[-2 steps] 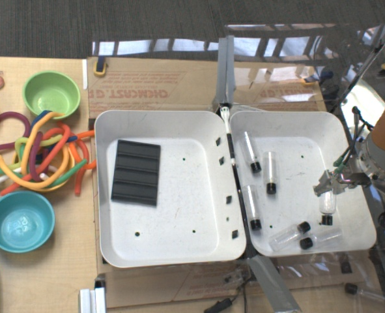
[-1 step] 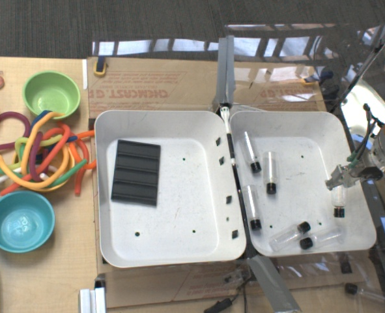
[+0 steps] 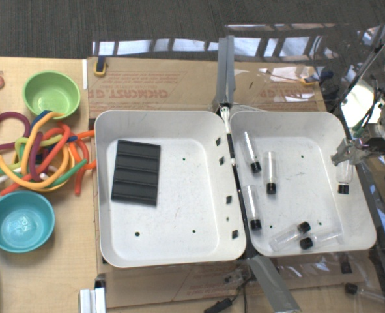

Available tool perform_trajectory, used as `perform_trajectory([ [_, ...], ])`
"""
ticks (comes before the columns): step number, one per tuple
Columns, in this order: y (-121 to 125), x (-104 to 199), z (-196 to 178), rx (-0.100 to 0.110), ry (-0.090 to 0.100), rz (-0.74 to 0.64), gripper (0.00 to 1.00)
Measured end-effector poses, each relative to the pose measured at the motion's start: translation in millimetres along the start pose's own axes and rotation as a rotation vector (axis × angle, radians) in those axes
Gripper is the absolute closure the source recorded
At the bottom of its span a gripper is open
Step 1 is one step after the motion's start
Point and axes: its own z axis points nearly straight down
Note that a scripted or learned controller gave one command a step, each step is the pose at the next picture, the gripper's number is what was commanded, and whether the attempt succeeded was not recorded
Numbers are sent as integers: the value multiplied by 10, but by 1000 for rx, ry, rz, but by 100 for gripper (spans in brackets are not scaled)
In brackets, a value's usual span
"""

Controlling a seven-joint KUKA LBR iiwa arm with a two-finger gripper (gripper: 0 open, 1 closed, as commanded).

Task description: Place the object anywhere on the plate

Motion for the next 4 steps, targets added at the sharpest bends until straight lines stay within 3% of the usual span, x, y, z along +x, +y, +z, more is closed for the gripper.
perform_trajectory([
  [1, -749, 285, 724, 1, 3, -282, 100],
  [2, -689, 6, 52, 0, 1, -212, 100],
  [3, 460, 4, 337, -1, -1, -373, 100],
  [4, -433, -4, 335, 0, 1, -313, 100],
])
